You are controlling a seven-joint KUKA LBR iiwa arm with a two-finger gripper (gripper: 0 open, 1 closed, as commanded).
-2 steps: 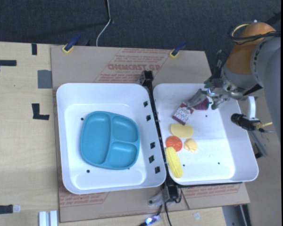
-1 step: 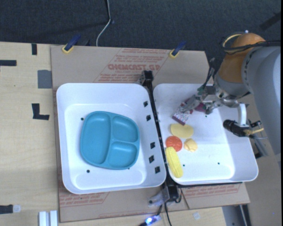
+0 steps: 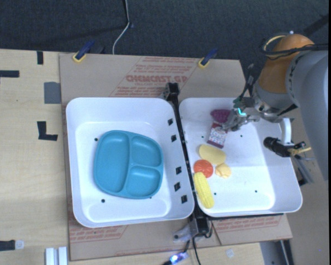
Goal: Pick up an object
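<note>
My gripper (image 3: 232, 122) hangs low over the back of the right bin (image 3: 265, 189), reaching in from the right. Just to its left lies a purple toy (image 3: 220, 115). A small brown and pink packet (image 3: 217, 136) sits right below and left of the fingertips, very close or touching. Further forward lie a yellow lemon-like piece (image 3: 212, 153), a red-orange tomato (image 3: 203, 168), a small yellow piece (image 3: 224, 171) and a corn cob (image 3: 203, 190).
The left bin (image 3: 83, 120) holds a blue divided plate (image 3: 128, 163). A black divider with clips (image 3: 177, 142) separates the two bins. Bare white floor shows in the right bin's right half.
</note>
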